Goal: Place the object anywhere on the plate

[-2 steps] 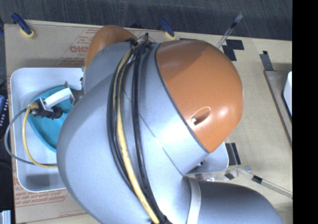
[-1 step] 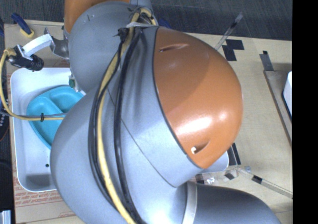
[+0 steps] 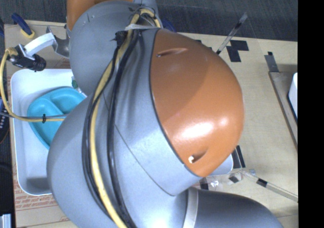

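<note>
A light blue plate (image 3: pixel 53 112) with divided sections lies in the left white bin (image 3: pixel 23 136); its left part shows, the rest is behind the arm. My arm (image 3: pixel 152 121), grey with large orange covers, fills the middle of the camera view and hides most of both bins. The gripper and the object are hidden behind the arm.
A yellow cable (image 3: pixel 15 113) loops over the left bin's rim from a black and white fitting (image 3: pixel 28 52) at the upper left. The tan bench (image 3: pixel 258 105) shows at the right, with black markings (image 3: pixel 238 50) and a thin metal rod (image 3: pixel 268 185).
</note>
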`<state>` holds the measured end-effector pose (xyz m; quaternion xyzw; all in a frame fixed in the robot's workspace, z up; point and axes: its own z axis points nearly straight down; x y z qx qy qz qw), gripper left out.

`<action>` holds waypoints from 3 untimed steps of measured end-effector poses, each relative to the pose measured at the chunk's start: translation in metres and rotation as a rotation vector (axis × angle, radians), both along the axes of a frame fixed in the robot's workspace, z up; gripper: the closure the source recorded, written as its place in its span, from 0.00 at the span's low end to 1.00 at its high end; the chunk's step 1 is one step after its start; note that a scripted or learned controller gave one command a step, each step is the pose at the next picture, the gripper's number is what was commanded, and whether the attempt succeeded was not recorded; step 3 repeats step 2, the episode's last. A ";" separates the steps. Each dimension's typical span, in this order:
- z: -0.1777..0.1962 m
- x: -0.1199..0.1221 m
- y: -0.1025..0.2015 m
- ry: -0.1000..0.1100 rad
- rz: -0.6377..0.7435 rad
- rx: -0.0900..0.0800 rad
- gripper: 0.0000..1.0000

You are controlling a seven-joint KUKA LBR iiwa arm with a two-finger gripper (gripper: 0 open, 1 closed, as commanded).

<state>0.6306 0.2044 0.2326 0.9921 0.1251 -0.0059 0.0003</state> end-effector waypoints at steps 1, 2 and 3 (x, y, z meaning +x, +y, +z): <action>0.000 0.000 0.000 -0.002 0.000 -0.001 0.00; 0.000 0.000 0.000 -0.002 0.000 -0.001 0.00; 0.000 0.000 0.000 -0.002 0.000 -0.001 0.00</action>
